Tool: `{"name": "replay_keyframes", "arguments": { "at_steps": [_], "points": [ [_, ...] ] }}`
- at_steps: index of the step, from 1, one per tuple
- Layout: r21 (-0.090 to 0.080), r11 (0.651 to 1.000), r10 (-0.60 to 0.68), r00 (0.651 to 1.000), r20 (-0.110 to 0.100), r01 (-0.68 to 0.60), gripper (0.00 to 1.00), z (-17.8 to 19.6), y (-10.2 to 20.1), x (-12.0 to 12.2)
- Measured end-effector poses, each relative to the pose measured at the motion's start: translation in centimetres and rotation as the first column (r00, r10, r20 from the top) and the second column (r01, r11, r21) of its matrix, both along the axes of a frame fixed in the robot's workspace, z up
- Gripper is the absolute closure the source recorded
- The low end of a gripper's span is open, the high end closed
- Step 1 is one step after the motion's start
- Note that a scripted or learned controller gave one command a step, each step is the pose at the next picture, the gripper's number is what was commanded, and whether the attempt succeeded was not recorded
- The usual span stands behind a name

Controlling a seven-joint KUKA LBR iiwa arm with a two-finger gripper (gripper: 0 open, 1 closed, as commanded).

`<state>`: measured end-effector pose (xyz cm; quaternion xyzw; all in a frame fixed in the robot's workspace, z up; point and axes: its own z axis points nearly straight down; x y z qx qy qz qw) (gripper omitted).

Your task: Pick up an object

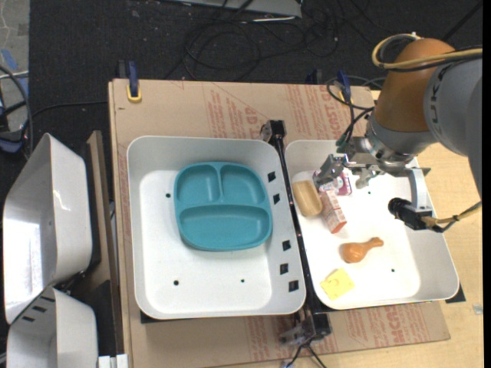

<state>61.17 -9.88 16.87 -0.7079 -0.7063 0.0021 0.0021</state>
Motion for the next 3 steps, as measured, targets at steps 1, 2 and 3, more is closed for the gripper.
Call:
{"name": "replay_keyframes", "arguments": {
  "at_steps": [1,2,3],
  "points": [
    [0.0,1.0,0.0,1.0,0.001,0.0,0.0,-4.4,-0.4,-0.1],
    [0.0,1.0,0.0,1.0,0.008,0.0,0.0,-7.6,-0.4,0.0],
    [0.001,1.0,0.0,1.0,0.016,0.0,1.0,-6.2,-0.3,0.2]
  ]
}}
